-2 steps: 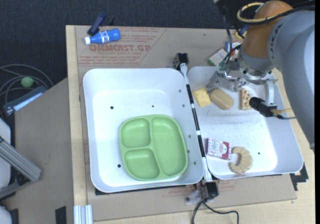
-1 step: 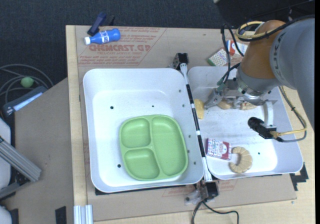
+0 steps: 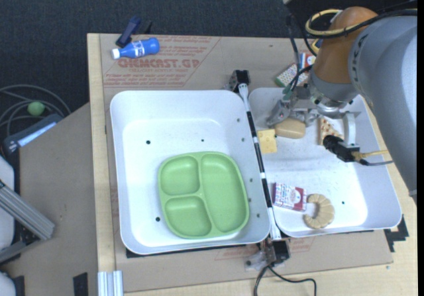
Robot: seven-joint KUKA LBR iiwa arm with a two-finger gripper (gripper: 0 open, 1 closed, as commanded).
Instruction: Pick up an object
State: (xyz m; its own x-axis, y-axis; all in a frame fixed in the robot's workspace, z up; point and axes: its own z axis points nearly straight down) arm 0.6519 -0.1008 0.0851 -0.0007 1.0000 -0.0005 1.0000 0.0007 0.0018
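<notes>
Nearest the camera, the green divided plate lies flat in the left bin, likely just parked there. In the right bin a red-and-white packet and a ring-shaped biscuit lie near the front wall. Farther back, a yellow block lies beside a tan lump. The jaws sit right above that lump; whether they grip it I cannot tell.

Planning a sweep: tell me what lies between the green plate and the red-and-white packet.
In the camera view, the bins' adjoining rims lie between the green plate and the packet.
</notes>
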